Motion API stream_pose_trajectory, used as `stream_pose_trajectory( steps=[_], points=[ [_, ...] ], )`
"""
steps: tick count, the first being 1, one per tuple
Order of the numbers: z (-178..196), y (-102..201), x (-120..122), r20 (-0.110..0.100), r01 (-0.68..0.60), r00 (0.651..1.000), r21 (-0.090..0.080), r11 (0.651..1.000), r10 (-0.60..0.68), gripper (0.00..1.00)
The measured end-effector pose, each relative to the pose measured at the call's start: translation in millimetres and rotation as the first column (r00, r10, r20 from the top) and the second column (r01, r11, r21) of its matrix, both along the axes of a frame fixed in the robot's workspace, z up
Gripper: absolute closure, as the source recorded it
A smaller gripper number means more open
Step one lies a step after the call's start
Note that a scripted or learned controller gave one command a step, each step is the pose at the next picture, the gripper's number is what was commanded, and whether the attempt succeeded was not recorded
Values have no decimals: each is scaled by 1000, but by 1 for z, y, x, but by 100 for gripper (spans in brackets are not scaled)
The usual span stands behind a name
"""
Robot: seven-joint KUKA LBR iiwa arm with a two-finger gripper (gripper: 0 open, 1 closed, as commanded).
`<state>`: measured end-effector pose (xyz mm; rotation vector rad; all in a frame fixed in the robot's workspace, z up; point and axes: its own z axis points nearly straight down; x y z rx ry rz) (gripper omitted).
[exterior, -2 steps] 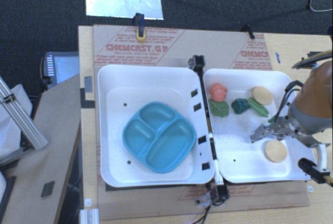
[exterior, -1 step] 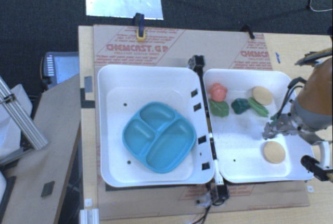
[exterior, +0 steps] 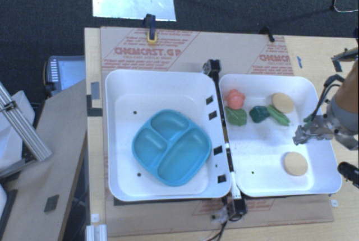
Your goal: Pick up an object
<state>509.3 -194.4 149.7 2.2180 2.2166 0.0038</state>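
Camera view: left bin holds a blue divided plate; right bin holds pink, green and tan toys. Gripper hovers at right rim; jaw state cannot be told.

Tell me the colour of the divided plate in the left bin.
Light blue. The divided plate shows clearly in the camera view, lying in the left bin.

Grey arm reaches leftward; its hand looks blurred, seemingly low.
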Motion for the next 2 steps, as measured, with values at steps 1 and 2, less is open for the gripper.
stream_pose_trajectory(
  steps=[1, 2],
  points=[
    [48, -4, 5, 1, -4, 1000, -1, 1000, 4, 100],
    [90, -5, 7, 1, -5, 1000, 0, 1000, 5, 100]
  ],
)
